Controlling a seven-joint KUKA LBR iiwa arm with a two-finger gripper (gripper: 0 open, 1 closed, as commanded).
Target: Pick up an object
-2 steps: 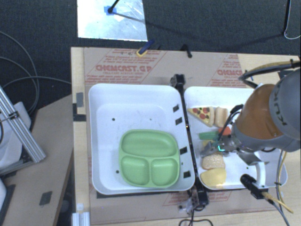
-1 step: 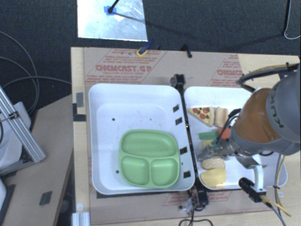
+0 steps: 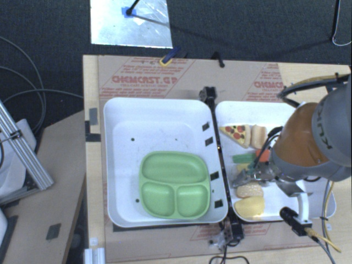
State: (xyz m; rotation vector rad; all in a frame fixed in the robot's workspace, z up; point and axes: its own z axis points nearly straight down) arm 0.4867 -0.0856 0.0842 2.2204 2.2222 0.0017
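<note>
Hovering pincer over right bin, open/shut: can't tell. You want bread: light, prob stiff plastic, slick; grab across narrow sides.

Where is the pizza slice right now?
The pizza slice lies in the right bin, near its upper left corner, close to the divider between the bins, with a pale bread-like piece right beside it.
</note>
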